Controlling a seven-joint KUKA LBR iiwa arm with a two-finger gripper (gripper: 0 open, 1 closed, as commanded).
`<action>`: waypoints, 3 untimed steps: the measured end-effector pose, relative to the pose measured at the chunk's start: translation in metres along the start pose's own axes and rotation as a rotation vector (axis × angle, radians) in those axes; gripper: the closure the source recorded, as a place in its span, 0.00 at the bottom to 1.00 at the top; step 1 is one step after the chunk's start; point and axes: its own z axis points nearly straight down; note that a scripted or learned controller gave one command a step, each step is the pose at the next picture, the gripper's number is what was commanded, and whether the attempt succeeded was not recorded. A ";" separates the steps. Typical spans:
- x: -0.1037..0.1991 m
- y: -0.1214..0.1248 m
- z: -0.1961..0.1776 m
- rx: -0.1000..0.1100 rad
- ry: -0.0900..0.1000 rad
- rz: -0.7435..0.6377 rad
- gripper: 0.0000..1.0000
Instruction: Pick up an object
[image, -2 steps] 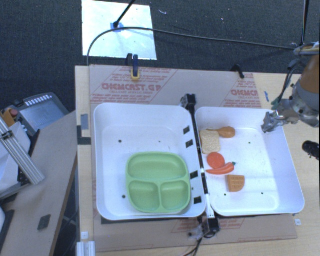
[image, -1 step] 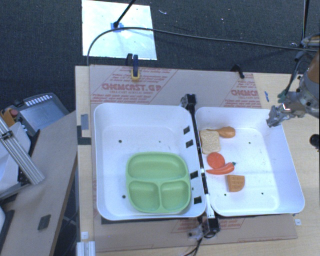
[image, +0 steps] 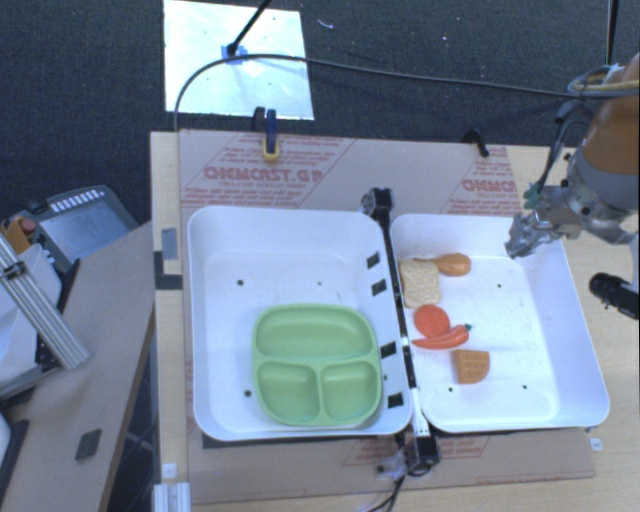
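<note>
Green divided plate (image: 318, 366) sits at the near end of the left bin (image: 215, 240), three compartments up, nothing on it. Right bin (image: 560, 330) carries the candidate objects, all grouped against its left wall: a slice of bread (image: 420, 283) with an orange roll-like piece (image: 454, 264) touching its far corner, a red tomato slice (image: 432, 320), a red chili pepper (image: 441, 339) just beneath it, and an orange wedge (image: 471, 366) nearest the front.

Claw (image: 523, 238) hangs over the far right corner of the right bin, well apart from every item. Nothing seen between its tips; spread or pressed together, cannot tell, as the tips blur into the bin rim at this angle.

Step in hand, by my reading: approach, before any grasp. Next move calls for travel left and toward the front, over one item, then descent. The bread and roll touch, the tomato and pepper nearly so; the orange wedge stands most clear and looks the easiest target.
</note>
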 end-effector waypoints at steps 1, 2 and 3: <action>0.050 -0.015 0.015 0.003 0.001 0.000 1.00; 0.102 -0.025 0.029 0.002 0.001 -0.001 1.00; 0.158 -0.030 0.022 0.000 0.001 -0.002 1.00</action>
